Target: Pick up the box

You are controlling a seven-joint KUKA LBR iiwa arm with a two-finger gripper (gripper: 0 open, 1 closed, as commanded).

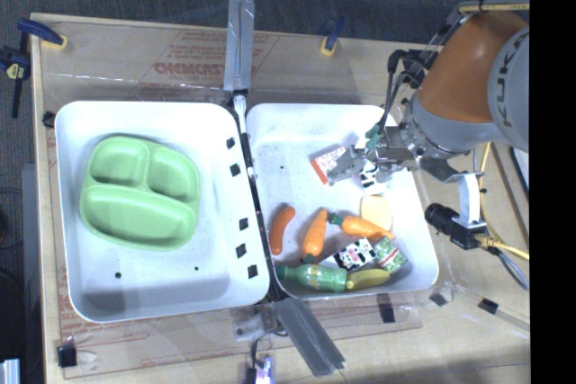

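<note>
The gripper is down in the right white bin, near its far edge, fingers clamped on the small red-and-white box, which sits tilted between them. Just nearside of it lies a pale yellow block. Toward the bin's near edge: two orange carrots, a cow-patterned carton, a green bottle. In the left white bin rests a green divided plate.
</note>
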